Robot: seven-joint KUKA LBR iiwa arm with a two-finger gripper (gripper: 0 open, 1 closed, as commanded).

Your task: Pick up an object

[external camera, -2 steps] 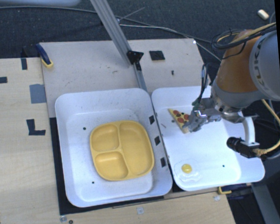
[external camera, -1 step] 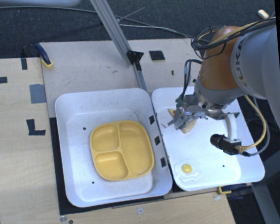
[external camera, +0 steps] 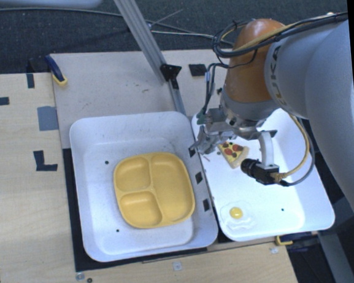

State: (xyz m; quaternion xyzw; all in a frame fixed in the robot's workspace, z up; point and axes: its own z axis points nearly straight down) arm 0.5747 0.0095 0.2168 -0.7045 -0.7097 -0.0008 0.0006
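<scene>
Arm reaches in from the right of the frame, wrist bent down over the right bin (external camera: 307, 216), upper part. Gripper (external camera: 217, 141) sits low near that bin's left wall, just beside a pizza-slice toy (external camera: 231, 153) lying flat at frame centre-right. Fingers blurred and partly hidden by the wrist housing, so cannot tell whether they are apart or together; nothing seen between them. Judgement: pizza slice is the likely target, since the tool hangs almost on top of it, slightly to its left.

Other pickable thing in the same bin: fried-egg toy (external camera: 236, 213), lower left of that bin, well apart from the gripper. Left bin (external camera: 91, 176) holds a yellow divided plate (external camera: 153, 189), centre of frame, flat, untouched.

In the way: dividing walls between the two bins run just beside the gripper, leaving little side room. Black cable connector (external camera: 260, 172) dangles from the wrist, close to the pizza slice's lower right; could brush it. Metal pole (external camera: 150, 44) crosses upper centre, clear of the bins.
</scene>
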